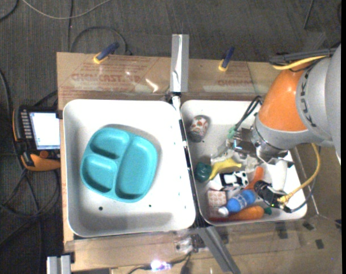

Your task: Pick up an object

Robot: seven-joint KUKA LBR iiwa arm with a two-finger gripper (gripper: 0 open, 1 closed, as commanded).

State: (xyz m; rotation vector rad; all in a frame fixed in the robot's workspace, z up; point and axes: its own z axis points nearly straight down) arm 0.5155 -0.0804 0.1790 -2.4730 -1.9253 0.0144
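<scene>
the arm (301,104) comes in from the right, its big grey body and orange band sitting over the right bin's (214,110) right side and hiding that rim. the gripper (244,142) is buried in dark metal and cables below the wrist, so whether the claw is released, clenched or holding something, i cannot tell from here.

the objects to pick from are all in the right bin, crowded toward its near half. a yellow banana-shaped piece (225,166) lies just beside the gripper area, a dark green round thing (203,170) touches its left end by the divider. below them a black-and-white block (234,179), a small reddish patterned packet (216,197), a blue bottle (240,201) tilted with its white cap to the lower left, and an orange carrot shape (248,213) against the near wall. a white object (279,173) and a black cabled part (263,189) are half hidden under the arm, hard to name. a speckled egg-like ball (199,127) sits alone near the far left corner, with open white floor around it.

the left bin (76,210) holds a teal divided tray (121,162), tilted, with bare floor all round it. a tablet (43,129) rests off the bench's left edge, partly cut by shadow.
</scene>
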